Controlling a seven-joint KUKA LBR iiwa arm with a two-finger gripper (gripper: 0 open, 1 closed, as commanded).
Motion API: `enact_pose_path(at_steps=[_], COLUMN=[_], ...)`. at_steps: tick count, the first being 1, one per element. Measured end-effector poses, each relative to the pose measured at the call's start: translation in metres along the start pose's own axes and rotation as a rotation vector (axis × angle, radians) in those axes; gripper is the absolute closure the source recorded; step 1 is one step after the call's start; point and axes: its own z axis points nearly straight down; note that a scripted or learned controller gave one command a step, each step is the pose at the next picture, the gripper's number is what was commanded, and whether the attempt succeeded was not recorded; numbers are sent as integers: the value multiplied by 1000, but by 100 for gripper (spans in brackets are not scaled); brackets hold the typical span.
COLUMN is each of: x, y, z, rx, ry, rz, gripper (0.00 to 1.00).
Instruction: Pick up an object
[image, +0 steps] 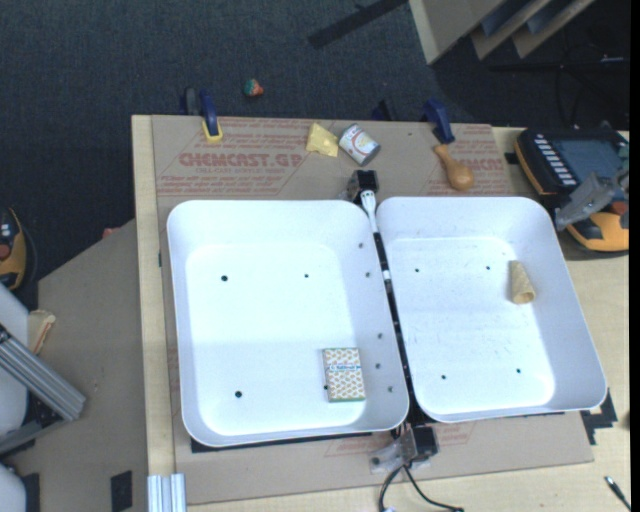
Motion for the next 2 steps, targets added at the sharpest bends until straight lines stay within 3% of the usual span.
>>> enact_pose_path(at_steps=[1, 2], x=[-2, 59], y=[-2, 53], z=[-3, 47], rx=[13, 22], ry=[1, 7], rz=[5, -1], gripper=[100, 100])
